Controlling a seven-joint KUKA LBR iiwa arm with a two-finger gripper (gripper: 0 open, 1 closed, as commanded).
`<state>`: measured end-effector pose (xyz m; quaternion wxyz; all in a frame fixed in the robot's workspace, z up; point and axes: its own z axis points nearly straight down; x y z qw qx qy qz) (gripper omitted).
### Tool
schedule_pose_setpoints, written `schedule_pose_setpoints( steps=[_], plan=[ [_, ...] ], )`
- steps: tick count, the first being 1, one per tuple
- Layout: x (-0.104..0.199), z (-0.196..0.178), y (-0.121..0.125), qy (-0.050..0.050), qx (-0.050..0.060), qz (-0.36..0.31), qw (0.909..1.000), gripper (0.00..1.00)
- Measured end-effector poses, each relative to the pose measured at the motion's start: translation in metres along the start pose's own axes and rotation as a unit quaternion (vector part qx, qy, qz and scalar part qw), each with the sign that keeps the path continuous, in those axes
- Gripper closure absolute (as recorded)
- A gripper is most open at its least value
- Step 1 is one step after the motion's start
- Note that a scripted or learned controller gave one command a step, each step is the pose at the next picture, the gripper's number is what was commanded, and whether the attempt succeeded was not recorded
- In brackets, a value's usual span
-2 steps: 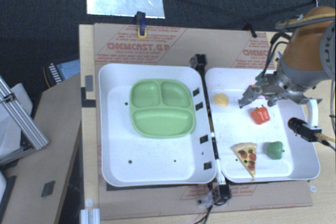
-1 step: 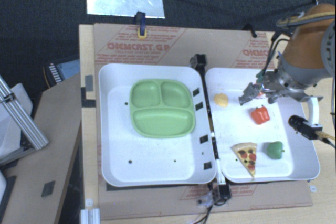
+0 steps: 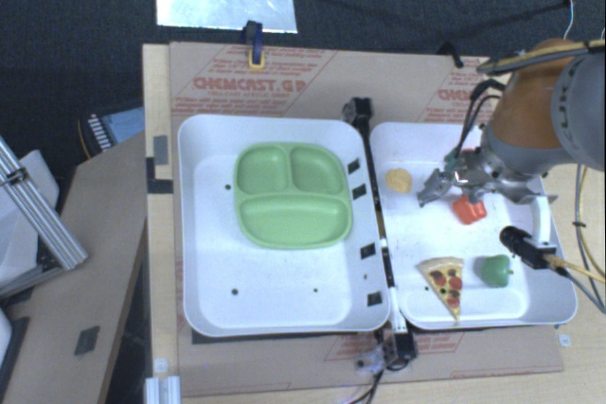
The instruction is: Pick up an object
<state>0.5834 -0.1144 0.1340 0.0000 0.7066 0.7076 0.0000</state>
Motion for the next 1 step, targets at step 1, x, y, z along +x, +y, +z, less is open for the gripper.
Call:
schedule_pose_setpoints(
  steps=[1],
  plan=[
    [0.0005, 0.0519, 0.0001, 0.000, 0.001, 0.000, 1.0000, 0.00]
  ],
)
